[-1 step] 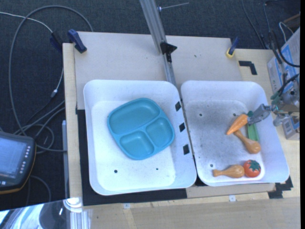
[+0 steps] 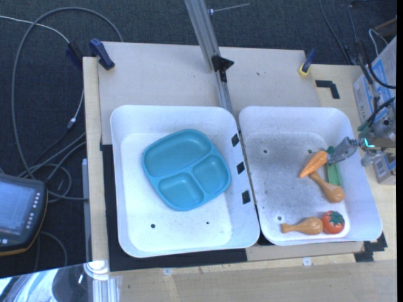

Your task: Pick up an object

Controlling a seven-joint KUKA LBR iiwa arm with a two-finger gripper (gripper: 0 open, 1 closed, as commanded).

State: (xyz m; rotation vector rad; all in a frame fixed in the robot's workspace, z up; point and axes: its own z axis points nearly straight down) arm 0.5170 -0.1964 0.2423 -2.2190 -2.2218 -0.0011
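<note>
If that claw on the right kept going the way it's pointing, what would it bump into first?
Most likely the toy carrot. The gripper points left and slightly down across the right bin, and the carrot's leafy end lies right at its tip. How high it sits above the carrot is unclear.

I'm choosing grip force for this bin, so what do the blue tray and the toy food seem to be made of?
The blue tray looks like matte moulded plastic, with smooth rounded compartments. The carrot, tomato and two drumsticks look like smooth toy plastic in flat, uniform colours; rubber or foam cannot be ruled out.
</note>
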